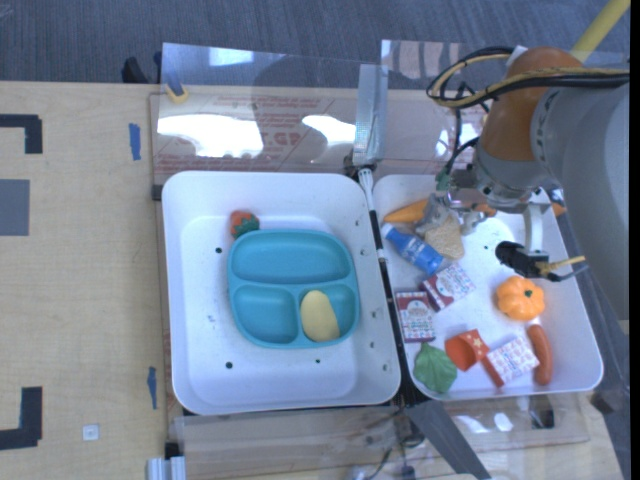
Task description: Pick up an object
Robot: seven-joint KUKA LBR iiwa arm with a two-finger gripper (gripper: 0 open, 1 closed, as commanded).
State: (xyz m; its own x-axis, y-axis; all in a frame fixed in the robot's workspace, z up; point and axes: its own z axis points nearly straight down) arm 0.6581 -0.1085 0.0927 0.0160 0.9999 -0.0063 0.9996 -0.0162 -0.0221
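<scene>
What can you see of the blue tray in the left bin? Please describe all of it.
The blue tray is a light blue, plastic-looking dish with rounded corners and three compartments: one wide one at the back and two smaller ones in front. It lies flat near the middle of the left bin. A yellow, egg-shaped object lies in the front right compartment; the other two hold nothing. A small orange and green object sits against its back left corner.
</scene>
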